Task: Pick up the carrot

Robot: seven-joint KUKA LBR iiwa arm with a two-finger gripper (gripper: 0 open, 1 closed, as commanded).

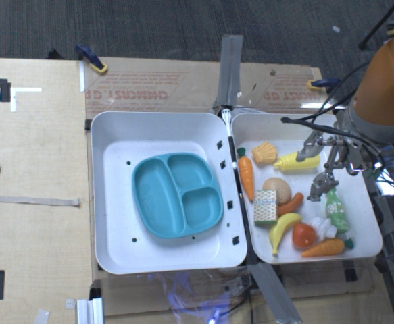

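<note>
The metal two-finger end effector (318,169) hangs over the right shallow white bin (367,204), above the toy food; its fingers stand slightly apart and grip nothing. The long orange toy carrot with a green top (246,177) lies along that bin's left wall, well apart from the end effector. A second orange carrot (326,248) rests near the front rim, beside a red tomato (303,235) and a yellow banana (282,230). The left white bin (109,201) holds a blue sectioned plastic tray (178,194).
</note>
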